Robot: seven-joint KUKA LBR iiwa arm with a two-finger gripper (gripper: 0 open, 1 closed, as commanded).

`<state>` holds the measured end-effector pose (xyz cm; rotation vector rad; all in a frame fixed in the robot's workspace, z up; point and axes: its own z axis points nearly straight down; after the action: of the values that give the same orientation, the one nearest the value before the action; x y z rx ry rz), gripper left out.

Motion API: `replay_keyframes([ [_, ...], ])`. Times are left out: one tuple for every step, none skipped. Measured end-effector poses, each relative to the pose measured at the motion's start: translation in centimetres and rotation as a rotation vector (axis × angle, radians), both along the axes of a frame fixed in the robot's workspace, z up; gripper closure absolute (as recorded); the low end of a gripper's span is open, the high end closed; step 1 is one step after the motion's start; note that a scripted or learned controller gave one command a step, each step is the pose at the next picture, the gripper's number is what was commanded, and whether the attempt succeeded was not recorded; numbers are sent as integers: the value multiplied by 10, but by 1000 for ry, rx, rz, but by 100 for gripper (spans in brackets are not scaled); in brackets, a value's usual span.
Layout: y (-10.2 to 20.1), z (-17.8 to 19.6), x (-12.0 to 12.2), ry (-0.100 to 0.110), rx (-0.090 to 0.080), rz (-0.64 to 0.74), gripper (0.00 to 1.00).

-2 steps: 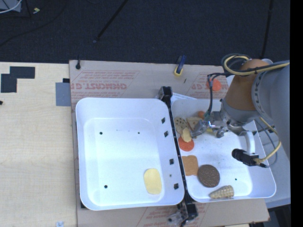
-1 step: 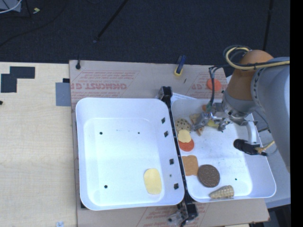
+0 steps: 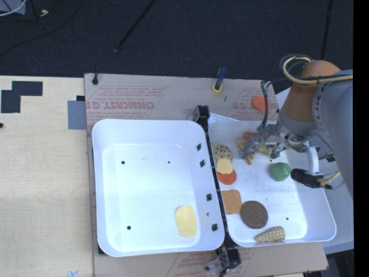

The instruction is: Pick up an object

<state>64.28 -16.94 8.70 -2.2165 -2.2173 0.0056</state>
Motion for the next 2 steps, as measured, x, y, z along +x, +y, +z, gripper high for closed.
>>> replay_keyframes([
  [63, 0, 1, -2, 0, 3, 0],
  [83, 3, 0, -6, -12, -3, 0],
])
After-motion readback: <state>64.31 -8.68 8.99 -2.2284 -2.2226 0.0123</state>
